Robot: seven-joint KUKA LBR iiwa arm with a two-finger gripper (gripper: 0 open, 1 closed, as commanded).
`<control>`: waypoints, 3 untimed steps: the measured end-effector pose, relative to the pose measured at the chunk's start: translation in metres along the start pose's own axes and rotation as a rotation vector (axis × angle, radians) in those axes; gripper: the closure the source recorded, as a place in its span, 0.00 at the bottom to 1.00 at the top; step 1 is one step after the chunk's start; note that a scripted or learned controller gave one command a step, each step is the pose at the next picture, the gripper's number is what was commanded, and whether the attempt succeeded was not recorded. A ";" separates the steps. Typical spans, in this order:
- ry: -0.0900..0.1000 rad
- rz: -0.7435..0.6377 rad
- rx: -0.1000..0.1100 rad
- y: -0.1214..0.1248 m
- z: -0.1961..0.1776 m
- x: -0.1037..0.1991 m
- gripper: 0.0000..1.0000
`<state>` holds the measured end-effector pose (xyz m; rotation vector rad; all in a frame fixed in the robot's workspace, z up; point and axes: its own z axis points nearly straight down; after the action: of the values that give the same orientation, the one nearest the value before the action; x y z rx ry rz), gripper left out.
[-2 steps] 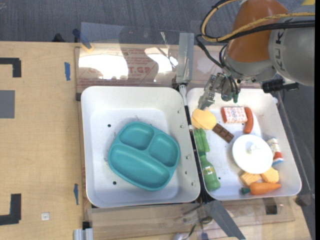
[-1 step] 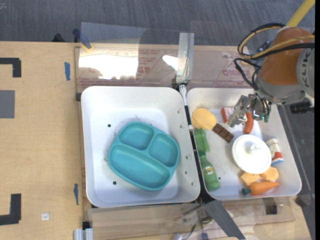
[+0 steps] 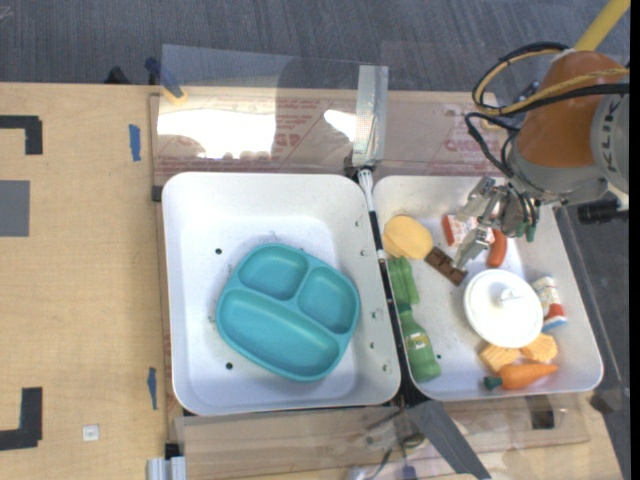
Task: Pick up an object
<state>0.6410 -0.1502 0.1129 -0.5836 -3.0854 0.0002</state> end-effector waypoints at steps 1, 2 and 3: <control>-0.038 0.156 -0.007 0.040 0.012 0.032 0.00; -0.051 0.154 -0.010 0.042 0.000 0.028 1.00; 0.000 0.563 -0.001 0.085 -0.071 0.121 1.00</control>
<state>0.5594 -0.0265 0.1837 -1.4183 -2.8014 -0.0008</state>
